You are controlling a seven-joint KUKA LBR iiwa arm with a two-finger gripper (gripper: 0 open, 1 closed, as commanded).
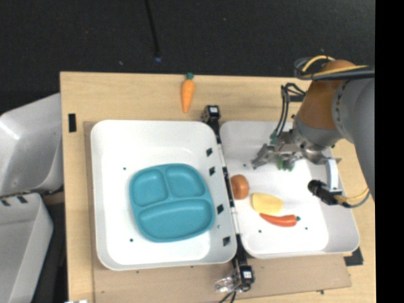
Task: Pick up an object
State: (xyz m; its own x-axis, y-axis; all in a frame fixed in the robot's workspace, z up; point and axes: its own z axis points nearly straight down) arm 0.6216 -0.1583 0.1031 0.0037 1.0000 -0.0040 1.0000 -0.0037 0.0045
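Note:
In the right bin (338, 232) lie a round brown piece (239, 186), a yellow piece (266, 202) and a red chili (279, 219), clustered near the bin's left-centre. My gripper (276, 157) hangs low over the bin's far half, up and to the right of these three and apart from them. A small green bit (288, 164) shows just beneath the gripper; what it is cannot be told. The grey arm with its orange band (322, 103) comes in from the right.
The left bin (107, 232) holds a blue divided plate (170, 201). A toy carrot (187, 93) lies on the wooden bench behind the bins. Black clips sit along the seam between the bins (222, 182). A black cable fitting (322, 191) hangs off the arm over the right bin.

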